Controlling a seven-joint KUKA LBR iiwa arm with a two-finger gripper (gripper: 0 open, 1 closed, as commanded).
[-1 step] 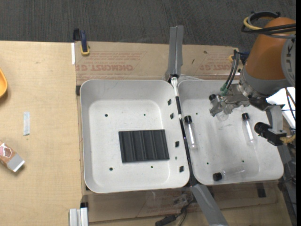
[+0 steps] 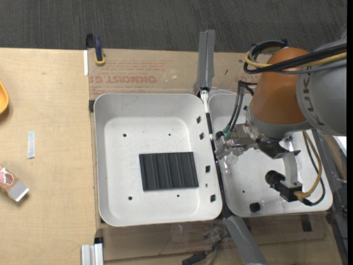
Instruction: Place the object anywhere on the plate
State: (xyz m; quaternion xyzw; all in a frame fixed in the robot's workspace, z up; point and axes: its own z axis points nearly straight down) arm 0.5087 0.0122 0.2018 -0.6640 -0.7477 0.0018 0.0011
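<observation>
The grey arm's gripper [image 2: 229, 148] hangs low at the right white bin's [image 2: 287, 206] nine-o'clock wall. The dark ribbed rectangular plate [image 2: 168, 170] lies centred in the left white bin [image 2: 110, 164].

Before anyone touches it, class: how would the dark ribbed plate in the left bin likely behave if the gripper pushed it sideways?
The dark ribbed plate lies flat and low in the left bin, so it would probably slide rather than tip or roll. Its straight edges and even ridges suggest it is stiff, not floppy. The bin floor looks smooth, so it may skid easily.
</observation>
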